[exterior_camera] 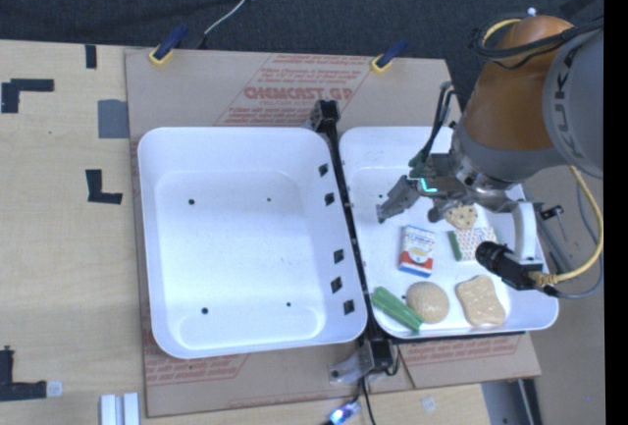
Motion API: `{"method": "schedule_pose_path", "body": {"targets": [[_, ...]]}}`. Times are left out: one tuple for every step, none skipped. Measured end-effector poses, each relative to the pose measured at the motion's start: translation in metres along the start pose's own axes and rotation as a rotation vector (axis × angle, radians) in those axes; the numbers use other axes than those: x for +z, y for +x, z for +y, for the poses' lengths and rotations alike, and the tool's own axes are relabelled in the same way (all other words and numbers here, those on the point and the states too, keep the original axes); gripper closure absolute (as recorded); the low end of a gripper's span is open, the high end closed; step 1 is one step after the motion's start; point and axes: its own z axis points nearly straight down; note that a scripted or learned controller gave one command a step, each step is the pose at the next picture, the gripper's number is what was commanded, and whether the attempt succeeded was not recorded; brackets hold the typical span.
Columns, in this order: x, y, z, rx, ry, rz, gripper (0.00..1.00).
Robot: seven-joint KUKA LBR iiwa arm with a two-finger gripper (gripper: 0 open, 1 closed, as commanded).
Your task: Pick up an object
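Note:
My gripper (pixel 416 207) hangs over the right bin (pixel 368 158), just above its upper middle. Its fingers (pixel 394 201) are spread open and nothing sits between them. Directly below it in the view lies a small white box with blue and red print (pixel 417 249). A tan cracker (pixel 459 215) and a green-and-white packet (pixel 472 240) lie to the right, partly under the wrist. Along the front of the bin rest a green stick-shaped item (pixel 395 307), a round tan piece (pixel 427 301) and a tan bread-like slice (pixel 480 300).
The left bin (pixel 157 217) stands beside the right one, the two meeting at a black clip strip (pixel 337 207). Both rest on a cardboard sheet (pixel 285 84). The arm's orange band (pixel 510 89) and a black cable fitting (pixel 500 261) overhang the right bin's right side.

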Motion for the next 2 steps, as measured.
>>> {"method": "schedule_pose_path", "body": {"targets": [[-0.198, -0.064, 0.014, 0.004, -0.021, -0.006, 0.0], [-0.151, -0.121, 0.068, 0.003, -0.002, -0.004, 0.0]]}}
